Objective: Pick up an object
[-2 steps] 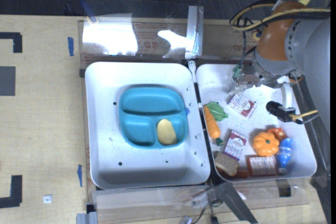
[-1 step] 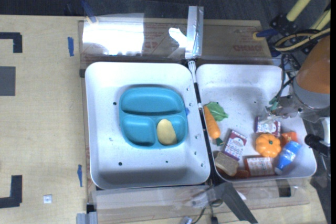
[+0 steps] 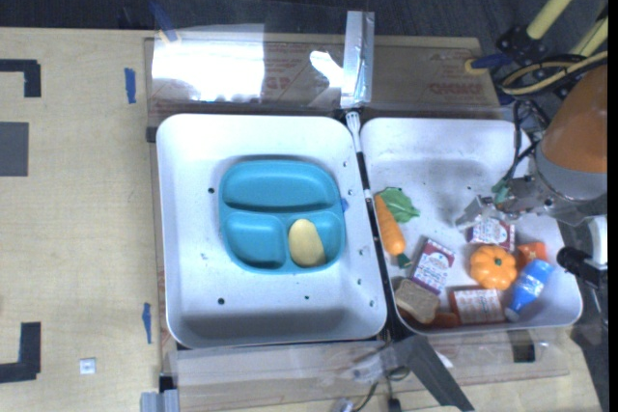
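Over right bin (image 3: 435, 145), claw (image 3: 502, 198) hovers nr a small packet (image 3: 491, 232); can't tell its state. Pumpkin (image 3: 493, 267) & carrot (image 3: 390, 229) below.

Bright overhead light falls evenly across the bench — the clear plastic sheet (image 3: 241, 63) behind the bins throws back a hard white glare. The left bin (image 3: 183, 207) shows soft shadows under its rim, and its floor looks nearly washed out. Small items in the right bin (image 3: 435, 145) are soft — perhaps low resolution rather than blur.
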`<act>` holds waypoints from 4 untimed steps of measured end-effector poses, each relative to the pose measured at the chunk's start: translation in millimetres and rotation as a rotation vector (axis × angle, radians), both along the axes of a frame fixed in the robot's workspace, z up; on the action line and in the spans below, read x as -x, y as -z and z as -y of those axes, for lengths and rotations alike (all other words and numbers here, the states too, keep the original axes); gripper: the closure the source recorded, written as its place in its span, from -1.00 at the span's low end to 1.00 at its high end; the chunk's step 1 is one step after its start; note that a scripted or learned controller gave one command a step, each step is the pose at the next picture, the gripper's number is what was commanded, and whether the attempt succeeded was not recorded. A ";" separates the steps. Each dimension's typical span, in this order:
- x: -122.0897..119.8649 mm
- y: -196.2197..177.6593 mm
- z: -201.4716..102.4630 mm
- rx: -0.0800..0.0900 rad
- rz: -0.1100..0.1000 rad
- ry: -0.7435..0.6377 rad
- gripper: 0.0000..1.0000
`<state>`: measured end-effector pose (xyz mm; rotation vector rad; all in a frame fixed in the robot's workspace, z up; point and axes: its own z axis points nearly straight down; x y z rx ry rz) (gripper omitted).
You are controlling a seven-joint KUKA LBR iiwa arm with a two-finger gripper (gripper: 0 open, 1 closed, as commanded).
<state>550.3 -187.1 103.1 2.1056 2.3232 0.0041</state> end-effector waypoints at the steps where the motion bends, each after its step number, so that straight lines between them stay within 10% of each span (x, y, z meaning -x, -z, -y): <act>1: 62.9 8.7 -6.1 0.008 0.022 0.035 -1.00; 2: 60.6 -2.6 -6.8 0.007 0.028 0.034 1.00; 3: -1.4 14.5 -47.8 -0.003 -0.003 0.196 1.00; 4: -0.8 15.1 -47.7 -0.003 -0.005 0.196 -1.00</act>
